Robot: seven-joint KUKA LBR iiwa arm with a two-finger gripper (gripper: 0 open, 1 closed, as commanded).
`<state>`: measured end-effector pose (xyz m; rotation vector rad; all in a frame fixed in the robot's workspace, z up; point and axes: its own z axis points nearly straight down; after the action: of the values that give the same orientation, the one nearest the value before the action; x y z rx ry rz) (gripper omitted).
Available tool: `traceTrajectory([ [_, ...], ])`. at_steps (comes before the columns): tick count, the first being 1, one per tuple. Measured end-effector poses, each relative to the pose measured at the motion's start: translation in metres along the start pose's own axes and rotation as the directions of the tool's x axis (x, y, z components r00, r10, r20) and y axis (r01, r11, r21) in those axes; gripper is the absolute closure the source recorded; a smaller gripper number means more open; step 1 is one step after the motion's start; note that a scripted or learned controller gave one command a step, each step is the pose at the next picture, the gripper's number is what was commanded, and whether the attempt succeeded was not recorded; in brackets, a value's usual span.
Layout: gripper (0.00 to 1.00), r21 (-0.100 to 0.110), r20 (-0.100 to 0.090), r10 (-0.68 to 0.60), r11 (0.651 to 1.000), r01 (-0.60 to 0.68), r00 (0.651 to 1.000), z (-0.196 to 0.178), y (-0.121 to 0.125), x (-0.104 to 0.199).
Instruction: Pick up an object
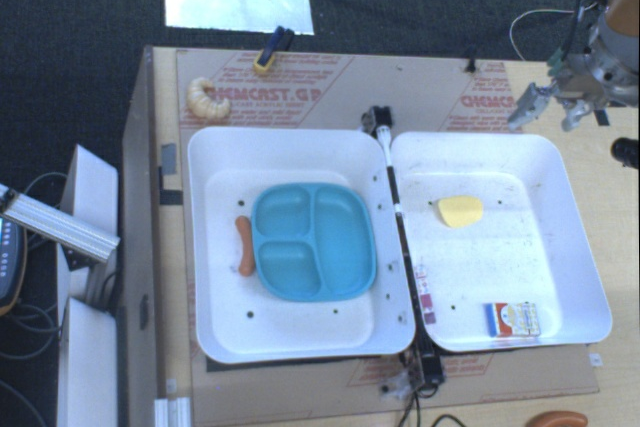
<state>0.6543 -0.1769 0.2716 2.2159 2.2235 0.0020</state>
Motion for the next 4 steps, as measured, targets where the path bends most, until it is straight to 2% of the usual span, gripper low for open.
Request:
traceTrajectory([
  [1,0.00,0.004,-0.002,-0.001,1.000,0.002,1.000,0.128,0.014,0.031],
  [2,0.00,0.003,-0.001,-0.002,1.000,0.002,1.000,0.188,-0.006,0.063],
  [3,0.00,0.002,-0.001,0.002,1.000,-0.002,1.000,0.187,-0.027,0.066],
  [4,0.00,0.002,-0.001,0.002,1.000,-0.002,1.000,0.187,-0.028,0.064],
])
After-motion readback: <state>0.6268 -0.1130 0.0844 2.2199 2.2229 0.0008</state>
